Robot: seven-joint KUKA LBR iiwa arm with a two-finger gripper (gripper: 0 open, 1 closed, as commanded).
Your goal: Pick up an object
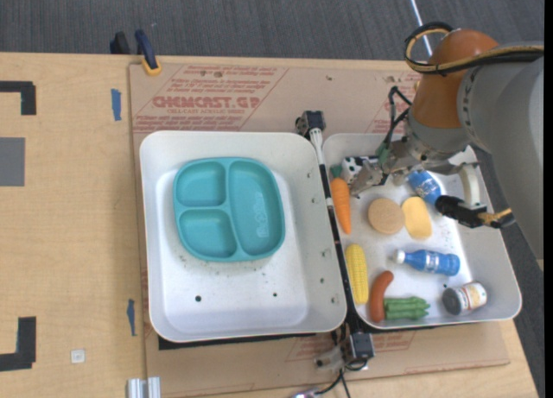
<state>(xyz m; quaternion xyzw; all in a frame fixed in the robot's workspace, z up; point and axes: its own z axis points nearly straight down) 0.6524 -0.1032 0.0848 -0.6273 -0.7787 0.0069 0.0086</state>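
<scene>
The pale wooden surface (60, 241) carries two shallow white bins. The left white bin (164, 306) holds one teal plastic plate (229, 209) with three compartments, lying flat near the bin's far edge.

The right white bin (494, 274) holds eleven loose things. Along its left edge lie one orange toy carrot (342, 202) and, nearer the front, one yellow corn cob (356, 272). In the front left corner one red sausage-shaped piece (379, 294) lies just beside one green ridged vegetable piece (404, 307). One small black-and-white cow figure (352, 166) stands near the far left corner. Mid-bin, one round tan disc (386, 216) lies just beside one yellow oval piece (417, 217). There are two blue plastic bottles: one blue bottle with a white cap (430, 261) lies on its side between the middle and the front edge, and a second blue bottle (425, 186) lies toward the far edge, just behind the yellow oval piece. One small jar with a white label and dark lid (464, 299) lies near the front right corner.

The grey arm (510, 103) reaches in over the bin's far right corner, its orange band (445, 77) above the far edge. The hand (373, 176) is low over the far left part of the bin, between the cow figure and the second blue bottle, just behind the tan disc. Whether the hand is spread or pressed together cannot be told, and nothing is seen gripped in it.
</scene>
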